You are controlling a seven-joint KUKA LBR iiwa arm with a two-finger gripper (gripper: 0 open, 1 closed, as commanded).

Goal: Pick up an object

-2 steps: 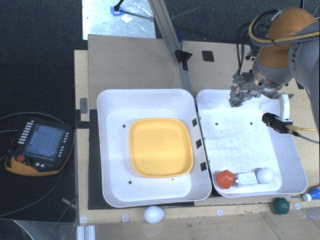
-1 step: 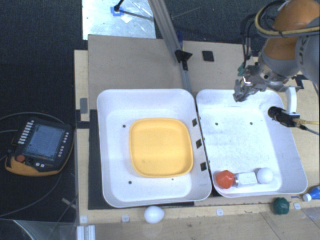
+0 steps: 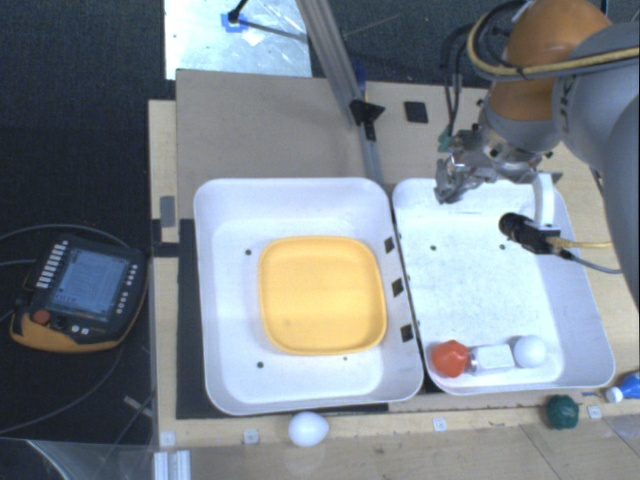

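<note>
My gripper (image 3: 450,188) hangs over the far left corner of the right bin (image 3: 570,308), its metal fingertips pointing down with nothing visible between them. Along that bin's near edge lie a small red-orange ball (image 3: 450,358), a white block (image 3: 492,357) and a white ball (image 3: 529,350), all well away from the gripper. A black cylindrical piece (image 3: 520,230) sticks out beside the wrist. The left bin (image 3: 225,368) holds a yellow square plate (image 3: 322,293).
Outside the bins, a white egg-shaped object (image 3: 308,428) and a dark green ball (image 3: 562,411) lie on the bench's front edge. A teach pendant (image 3: 78,290) sits at far left. A grey pole (image 3: 335,43) slants across the back.
</note>
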